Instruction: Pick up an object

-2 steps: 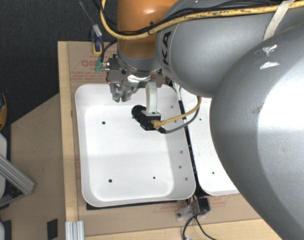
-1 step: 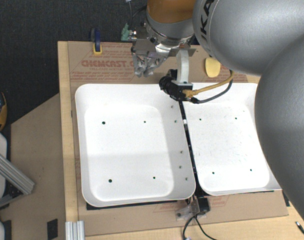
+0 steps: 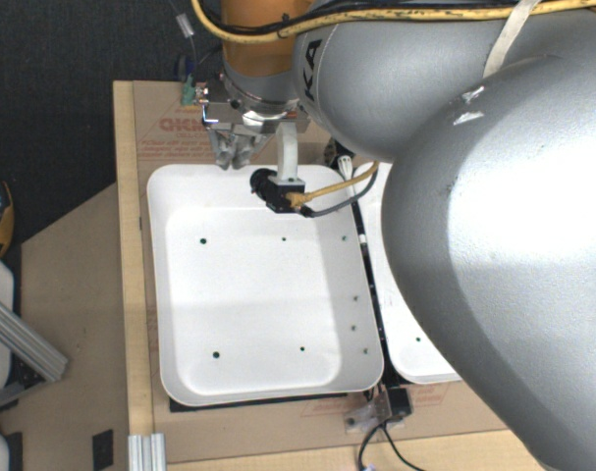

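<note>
My gripper hangs over the far rim of the left white bin, near its back left corner. Below the orange wrist band, a white post and a black fitting with a yellow cable stick out of the wrist, over the bin's back edge. Several small dark dots mark the left bin's floor. I see nothing between the gripper's tips from this angle. The big grey arm covers most of the right bin.
Both bins rest on a brown board. An aluminium rail lies to the left of the board. A black plug with a cable sits at the front between the bins. The arm fills the right side.
</note>
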`<act>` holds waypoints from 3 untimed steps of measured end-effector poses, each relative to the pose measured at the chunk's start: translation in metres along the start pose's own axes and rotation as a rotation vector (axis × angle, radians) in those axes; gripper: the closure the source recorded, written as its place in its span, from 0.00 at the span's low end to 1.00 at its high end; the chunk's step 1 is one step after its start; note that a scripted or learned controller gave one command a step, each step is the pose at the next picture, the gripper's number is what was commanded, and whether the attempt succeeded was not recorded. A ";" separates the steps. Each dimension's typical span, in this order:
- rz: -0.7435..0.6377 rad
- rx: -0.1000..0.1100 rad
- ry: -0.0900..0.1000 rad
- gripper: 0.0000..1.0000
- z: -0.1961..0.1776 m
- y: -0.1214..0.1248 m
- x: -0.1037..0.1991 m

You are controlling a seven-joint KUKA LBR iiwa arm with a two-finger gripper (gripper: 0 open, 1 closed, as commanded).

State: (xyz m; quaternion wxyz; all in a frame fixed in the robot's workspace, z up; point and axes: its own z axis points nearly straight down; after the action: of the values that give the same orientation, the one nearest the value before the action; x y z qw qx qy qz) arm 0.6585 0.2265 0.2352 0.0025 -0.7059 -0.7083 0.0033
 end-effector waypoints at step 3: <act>-0.001 0.003 0.001 1.00 -0.028 0.005 -0.024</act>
State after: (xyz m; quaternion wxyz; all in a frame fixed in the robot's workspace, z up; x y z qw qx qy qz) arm 0.6640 0.2021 0.2627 0.0039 -0.7054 -0.7087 0.0042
